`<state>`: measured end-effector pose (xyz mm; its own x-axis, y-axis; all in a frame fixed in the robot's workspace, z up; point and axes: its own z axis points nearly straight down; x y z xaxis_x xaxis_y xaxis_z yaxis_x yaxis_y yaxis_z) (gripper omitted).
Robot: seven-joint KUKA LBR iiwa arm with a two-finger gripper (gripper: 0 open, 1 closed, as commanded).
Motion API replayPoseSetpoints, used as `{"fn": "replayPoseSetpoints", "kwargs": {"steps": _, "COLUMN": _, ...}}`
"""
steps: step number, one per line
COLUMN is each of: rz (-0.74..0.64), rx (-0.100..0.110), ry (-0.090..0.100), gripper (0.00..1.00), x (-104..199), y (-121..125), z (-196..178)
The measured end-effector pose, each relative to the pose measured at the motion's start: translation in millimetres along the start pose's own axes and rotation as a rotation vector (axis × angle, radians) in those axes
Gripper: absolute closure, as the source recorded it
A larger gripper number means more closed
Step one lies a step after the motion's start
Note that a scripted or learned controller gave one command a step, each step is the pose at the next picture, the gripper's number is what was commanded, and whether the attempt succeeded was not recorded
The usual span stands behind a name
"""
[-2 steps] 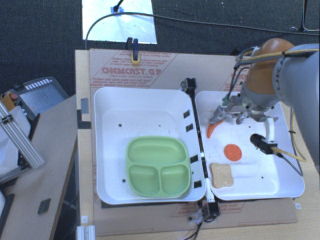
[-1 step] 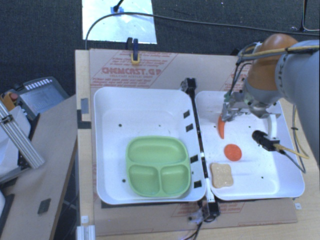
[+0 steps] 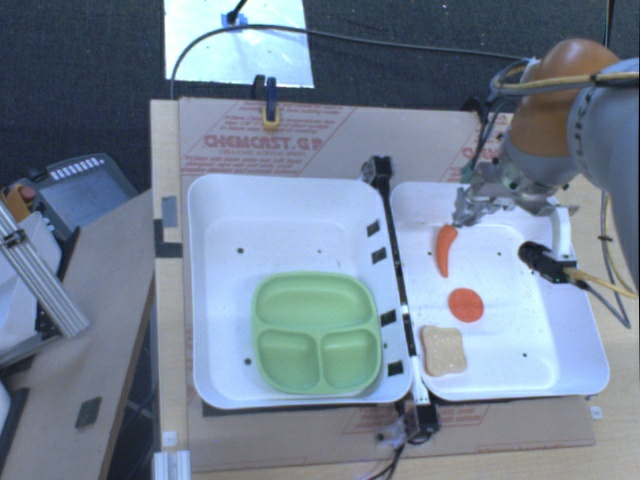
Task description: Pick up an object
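I've got the gripper [image 3: 462, 218] right at the top tip of the carrot [image 3: 444, 250] in the right bin [image 3: 590, 363], jaw spread I cannot tell, so I'd centre lower over its body before closing.

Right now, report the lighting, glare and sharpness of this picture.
Camera view: even, soft light with faint shadows; the reflective sheet at the top glares pale; the white bins read bright, near washed out; the carrot and green tray look sharp; the gripper is slightly soft.
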<state>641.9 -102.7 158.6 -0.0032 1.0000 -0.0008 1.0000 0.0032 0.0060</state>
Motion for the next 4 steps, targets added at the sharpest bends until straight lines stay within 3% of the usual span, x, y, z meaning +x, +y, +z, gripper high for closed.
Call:
{"fn": "replayPoseSetpoints", "kwargs": {"steps": 2, "rz": -0.001, "rx": -0.001, "ry": 0.000, "gripper": 1.00, "x": -1.9, "y": 14.0, "z": -91.9}}
{"fn": "replayPoseSetpoints", "kwargs": {"steps": 4, "rz": -0.006, "rx": 0.005, "ry": 0.002, "gripper": 1.00, "x": 103.3, "y": 18.2, "z": -81.0}}
